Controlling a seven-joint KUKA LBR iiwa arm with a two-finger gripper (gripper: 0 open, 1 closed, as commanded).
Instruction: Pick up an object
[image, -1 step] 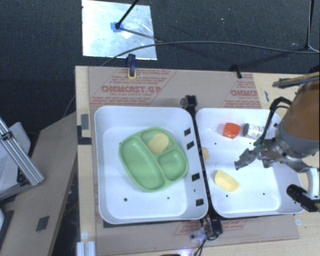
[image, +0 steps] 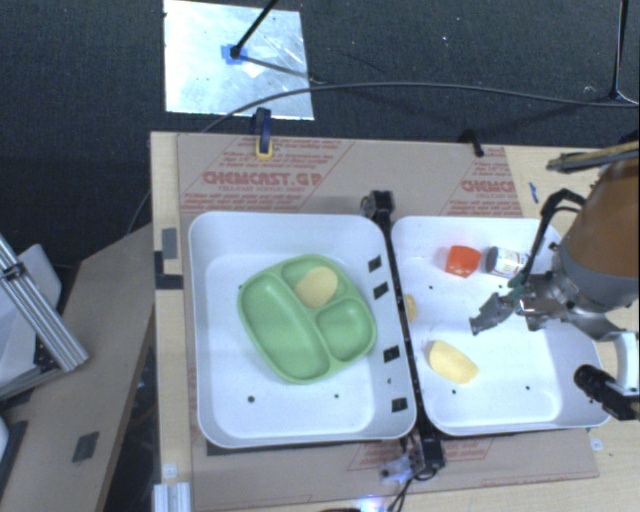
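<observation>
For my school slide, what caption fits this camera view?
Grey arm's gripper hovers above a yellow lump in the right white bin.

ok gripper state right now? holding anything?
Gripper: over the right bin, above the yellow object; nothing seen in its grasp; open or shut cannot be told.

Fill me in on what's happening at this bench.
A grey arm with an orange band reaches in from the right, its hand poised over the right white bin, between an orange block and a yellow lemon-like piece. It holds nothing visible. The left white bin carries a green divided plate with a pale yellow piece.
</observation>
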